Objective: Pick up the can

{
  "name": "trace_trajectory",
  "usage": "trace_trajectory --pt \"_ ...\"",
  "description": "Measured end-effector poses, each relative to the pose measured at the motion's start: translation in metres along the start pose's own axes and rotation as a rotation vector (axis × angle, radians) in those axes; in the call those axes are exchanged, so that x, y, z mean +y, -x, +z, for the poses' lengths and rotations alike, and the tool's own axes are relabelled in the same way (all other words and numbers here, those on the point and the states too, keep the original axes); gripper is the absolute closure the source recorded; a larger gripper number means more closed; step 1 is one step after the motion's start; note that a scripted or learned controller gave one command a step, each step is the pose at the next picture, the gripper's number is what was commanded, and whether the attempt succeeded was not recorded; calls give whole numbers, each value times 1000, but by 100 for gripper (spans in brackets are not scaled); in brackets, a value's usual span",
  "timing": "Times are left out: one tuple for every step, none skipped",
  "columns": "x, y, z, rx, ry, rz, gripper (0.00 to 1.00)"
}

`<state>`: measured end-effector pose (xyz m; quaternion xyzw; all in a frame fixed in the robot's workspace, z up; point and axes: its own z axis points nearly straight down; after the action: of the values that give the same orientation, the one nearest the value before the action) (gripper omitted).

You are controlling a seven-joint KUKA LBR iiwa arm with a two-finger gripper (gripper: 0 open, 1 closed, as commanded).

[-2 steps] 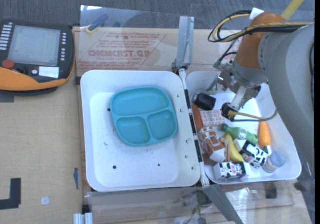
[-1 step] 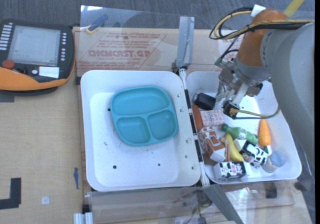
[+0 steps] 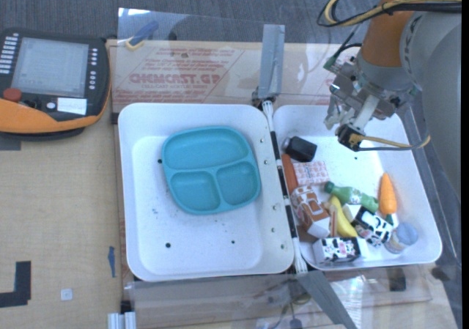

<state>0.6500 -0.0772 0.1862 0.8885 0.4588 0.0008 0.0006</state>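
The can point(image 3: 401, 237), small and silvery with a pale blue top, lies in the near right corner of the right bin point(image 3: 423, 174), beside a cow-patterned carton point(image 3: 377, 226). My gripper point(image 3: 337, 119) hangs over the far part of the right bin, well away from the can and above the bin floor. Nothing shows between its tips.
The right bin also holds a black block point(image 3: 299, 148), a red stick point(image 3: 289, 174), a checkered box point(image 3: 314, 171), a green bottle point(image 3: 350, 194), a carrot point(image 3: 387, 194), a banana point(image 3: 341, 217) and a brown carton point(image 3: 311, 214). A teal divided plate point(image 3: 211, 170) lies in the left bin point(image 3: 139, 196).
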Motion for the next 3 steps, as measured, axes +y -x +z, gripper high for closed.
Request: trace_trajectory --pt "-1 0 1 -1 -2 0 0" --pt "-18 30 100 0 -1 248 0" --pt "-17 30 89 1 0 248 100"
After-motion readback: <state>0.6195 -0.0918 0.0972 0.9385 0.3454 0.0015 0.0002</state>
